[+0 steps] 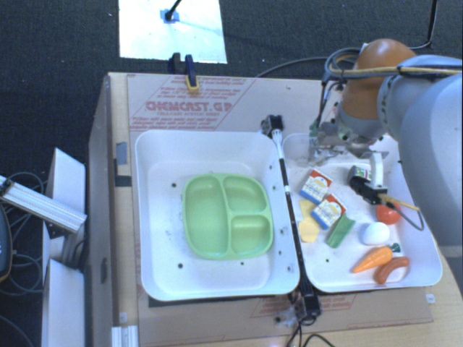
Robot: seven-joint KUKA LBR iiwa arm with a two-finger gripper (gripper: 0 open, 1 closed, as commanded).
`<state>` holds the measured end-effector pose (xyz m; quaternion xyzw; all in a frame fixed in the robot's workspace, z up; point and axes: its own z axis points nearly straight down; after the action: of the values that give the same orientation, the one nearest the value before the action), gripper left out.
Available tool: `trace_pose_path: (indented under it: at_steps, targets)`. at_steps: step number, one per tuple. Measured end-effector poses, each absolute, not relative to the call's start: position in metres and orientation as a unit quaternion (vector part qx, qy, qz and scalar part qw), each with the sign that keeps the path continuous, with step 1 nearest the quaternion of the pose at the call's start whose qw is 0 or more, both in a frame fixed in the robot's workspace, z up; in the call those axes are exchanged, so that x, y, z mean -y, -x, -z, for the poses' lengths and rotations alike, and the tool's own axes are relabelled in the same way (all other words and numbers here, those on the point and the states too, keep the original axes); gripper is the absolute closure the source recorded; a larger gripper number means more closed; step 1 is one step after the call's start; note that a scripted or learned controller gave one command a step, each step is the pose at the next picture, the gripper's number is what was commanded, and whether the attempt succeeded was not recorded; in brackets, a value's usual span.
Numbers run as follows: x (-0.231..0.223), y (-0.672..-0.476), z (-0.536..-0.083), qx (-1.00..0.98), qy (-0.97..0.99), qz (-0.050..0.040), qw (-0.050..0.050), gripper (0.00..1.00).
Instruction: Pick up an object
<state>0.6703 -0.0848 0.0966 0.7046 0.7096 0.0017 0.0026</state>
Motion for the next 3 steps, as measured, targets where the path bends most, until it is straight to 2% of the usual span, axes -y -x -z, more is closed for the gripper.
trace_pose_path:
  at_steps: [1,2,3]
  targets:
    - [0.085,-0.67,-0.097,-0.71,-0.704,-0.0015,0.003,0.0]
    - [0.091,-0.644,-0.084,-0.708,-0.707,-0.0003,0.001,0.0]
    - [0.09,-0.669,-0.085,-0.709,-0.706,-0.0011,0.001,0.0]
